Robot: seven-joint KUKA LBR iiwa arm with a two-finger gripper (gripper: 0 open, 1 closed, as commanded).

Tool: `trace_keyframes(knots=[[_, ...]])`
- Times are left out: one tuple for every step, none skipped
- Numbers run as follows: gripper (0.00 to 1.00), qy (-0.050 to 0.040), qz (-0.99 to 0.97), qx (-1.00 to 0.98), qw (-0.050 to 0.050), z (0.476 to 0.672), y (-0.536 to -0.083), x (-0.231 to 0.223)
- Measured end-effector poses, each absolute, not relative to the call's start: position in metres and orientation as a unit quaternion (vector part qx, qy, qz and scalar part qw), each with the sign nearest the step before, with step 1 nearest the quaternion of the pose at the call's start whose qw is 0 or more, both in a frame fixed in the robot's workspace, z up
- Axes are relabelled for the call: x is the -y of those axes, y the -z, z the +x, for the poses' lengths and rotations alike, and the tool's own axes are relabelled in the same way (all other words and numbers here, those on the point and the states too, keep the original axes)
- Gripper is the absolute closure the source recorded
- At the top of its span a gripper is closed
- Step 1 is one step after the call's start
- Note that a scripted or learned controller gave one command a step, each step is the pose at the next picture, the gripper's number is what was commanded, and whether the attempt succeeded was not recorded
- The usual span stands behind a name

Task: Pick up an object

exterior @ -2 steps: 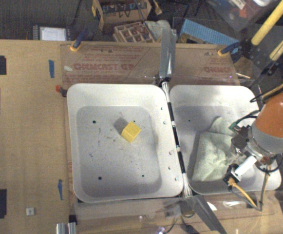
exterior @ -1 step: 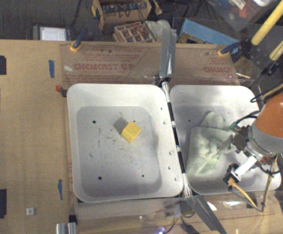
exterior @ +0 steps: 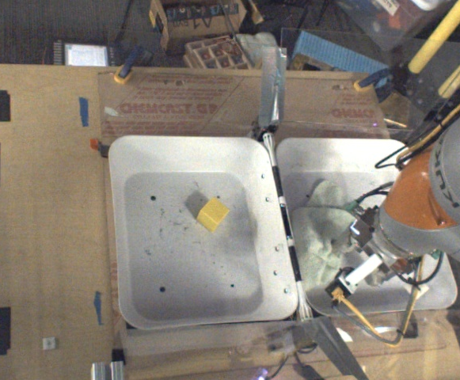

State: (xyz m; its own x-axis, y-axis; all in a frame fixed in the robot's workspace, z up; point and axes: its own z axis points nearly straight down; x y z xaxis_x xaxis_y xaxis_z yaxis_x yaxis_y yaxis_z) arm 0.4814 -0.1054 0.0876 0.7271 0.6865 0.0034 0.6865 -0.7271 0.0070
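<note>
One wooden bench [exterior: 39,212] filled the view, and one sheet of brown printed cardboard [exterior: 182,105] lay flat on it under the far edge of the bins. There were two shallow white bins, side by side and touching along their inner rims: the left bin [exterior: 127,157] and the right bin [exterior: 332,153].

One arm [exterior: 420,196], grey with an orange band, reached in from the right and hung over the right bin, its wrist low above the near half of that bin. The gripper [exterior: 360,232] pointed down towards the bin's left part, and the wrist hid it well enough that I could not tell whether it was open, closed or gripping anything.

There were two loose objects, one in each bin. A pale crumpled thing [exterior: 321,240], soft-looking and faintly green, lay along the left side of the right bin, just beside the gripper; whether the two touched could not be made out. A single yellow block [exterior: 213,214] sat alone near the middle of the left bin, resting on the floor and turned at an angle to the walls, well apart from the arm.

Two blue clamps [exterior: 127,60] gripped the far edge of the cardboard, one towards each end. Two short strips of blue tape [exterior: 83,111] were stuck on the bench left of the bins, one far and one near.
</note>
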Motion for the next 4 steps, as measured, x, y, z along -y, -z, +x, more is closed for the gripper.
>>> trace_keyframes(knots=[[0.00,-0.0024,0.980,-0.201,0.001,0.481,-0.087,0.158],[0.00,-0.0027,0.987,-0.161,0.001,0.482,-0.087,0.098],[1.00,-0.0034,0.987,-0.162,0.000,0.483,-0.098,0.098],[1.00,0.0013,0.990,-0.139,-0.001,0.550,-0.219,0.029]])
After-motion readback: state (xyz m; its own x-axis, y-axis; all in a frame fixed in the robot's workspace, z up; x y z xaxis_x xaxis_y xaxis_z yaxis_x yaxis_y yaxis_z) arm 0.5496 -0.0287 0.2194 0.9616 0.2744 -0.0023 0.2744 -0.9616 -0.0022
